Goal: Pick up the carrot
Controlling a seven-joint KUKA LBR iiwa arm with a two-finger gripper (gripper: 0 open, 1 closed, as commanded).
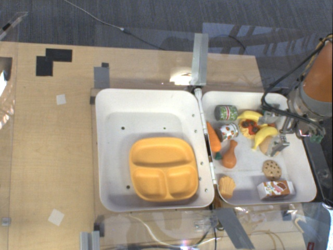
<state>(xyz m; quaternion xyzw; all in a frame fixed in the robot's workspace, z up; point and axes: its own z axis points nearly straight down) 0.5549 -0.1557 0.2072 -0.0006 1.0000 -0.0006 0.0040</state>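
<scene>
The orange plastic carrot [213,138] is hemmed against the left wall of the right white bin [310,181]. Right of the carrot, a small printed can [228,132] and an orange drumstick [229,154] crowd it closely. Above the carrot, a green can [226,112] stands near its tip. Bare floor is left below the carrot.

You have the sectioned tray [164,167] in the left bin [112,113]. In the right bin [302,171], the carrot [214,138] lies along the left wall, the drumstick [230,154] just right of it.
</scene>
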